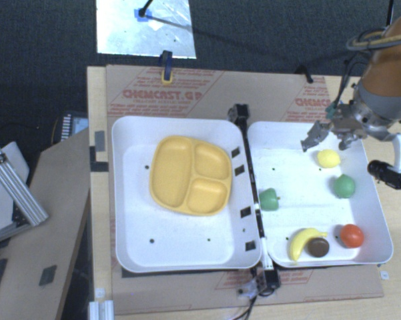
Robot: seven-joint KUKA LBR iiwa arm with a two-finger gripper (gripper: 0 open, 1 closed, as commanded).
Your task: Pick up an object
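Camera view entry: gripper point(328, 137) hangs over the far part of the right bin point(290, 179), fingers spread, nothing between them. Nearest candidate is the yellow lemon point(328, 158), lying on the bin floor just below and beside the fingertips, apart from them.

Other items in the same bin: green round fruit point(344, 186) toward the right wall, green pepper-like piece point(269, 199) against the left wall, banana point(301, 242), brown piece point(318, 247) touching it, and red tomato point(351, 235) along the near wall. Left bin point(133, 245) holds a yellow divided plate point(189, 175).

Handling, my judgement: lemon looks like moulded toy fruit, so light, stiff, smooth-skinned and prone to roll or squirt out of a pinch. I would close across its short width at the middle, not at the tapered ends.

Orientation: long axis appears to run roughly left-right in the view, lying flat; which end is the stem end I cannot tell. Fingers should straddle it front-to-back.
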